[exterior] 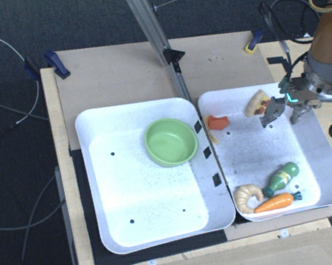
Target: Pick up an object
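My gripper (285,114) hovers over the upper right part of the right bin (318,155), open, with nothing between its two dark fingers (269,116). A tan wedge-shaped piece (255,104) lies just left of the left finger, close to it. A small red-orange item (217,122) rests near the bin's upper left corner. At the bin's front edge lie a croissant (248,196), a green bottle (281,177) and an orange carrot (275,202), close together.
The left bin (133,201) holds a green bowl (170,141) near its back right. A metal pole (149,23) slants down to the gap between the bins. Blue clamps (56,64) sit at the bench's back corners.
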